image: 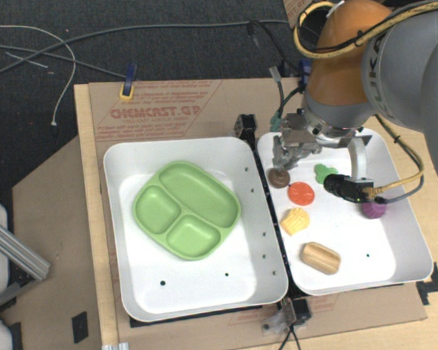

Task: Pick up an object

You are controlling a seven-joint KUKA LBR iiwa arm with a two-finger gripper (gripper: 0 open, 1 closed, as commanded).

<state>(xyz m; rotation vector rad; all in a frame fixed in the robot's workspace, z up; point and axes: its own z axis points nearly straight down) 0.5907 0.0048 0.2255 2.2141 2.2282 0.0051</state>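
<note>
My gripper [288, 162] hangs over the back left part of the right bin [402, 259], its fingers [279, 158] pointing down and apart, with nothing between them. A small brown round piece [279, 178] lies just below the left finger, by the bin's left wall. Close by are a red-orange tomato-like piece [301, 193], a yellow corn-like piece [296, 220] and a tan bread-like loaf [320, 257]. A green piece [325, 173] lies right of the gripper, and a purple piece [373, 209] is partly hidden by a black cable fitting.
The left bin [136, 279] holds a green divided plate [186, 209]. A black fitting and cable [349, 187] from the arm hang over the right bin's middle. The arm's orange band and grey body [345, 52] cover the bin's back edge.
</note>
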